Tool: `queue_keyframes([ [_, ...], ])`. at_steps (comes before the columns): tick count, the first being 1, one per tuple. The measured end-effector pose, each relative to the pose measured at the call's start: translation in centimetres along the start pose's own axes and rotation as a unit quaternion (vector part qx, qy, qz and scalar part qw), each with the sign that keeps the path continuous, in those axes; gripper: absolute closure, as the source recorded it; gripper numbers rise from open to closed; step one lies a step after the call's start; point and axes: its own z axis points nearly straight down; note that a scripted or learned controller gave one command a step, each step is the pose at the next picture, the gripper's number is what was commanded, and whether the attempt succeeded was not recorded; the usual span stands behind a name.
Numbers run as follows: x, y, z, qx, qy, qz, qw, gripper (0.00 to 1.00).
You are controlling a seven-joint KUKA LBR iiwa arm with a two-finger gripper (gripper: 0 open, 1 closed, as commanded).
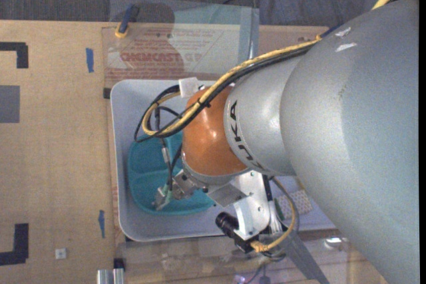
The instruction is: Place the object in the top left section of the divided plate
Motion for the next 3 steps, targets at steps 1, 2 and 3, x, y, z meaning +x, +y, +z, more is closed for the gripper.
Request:
queue_keyframes([
  [1,-0.4,0.1,-1.0,-0.003,-0.003,0.003,1.0000,1.00],
  [2,-0.4,0.1,-1.0,-0.002,-0.003,0.003,1.0000,0.00],
  [3,-2.0,2.8,-5.0,0.003,-0.002,-0.030,0.9995,0.00],
])
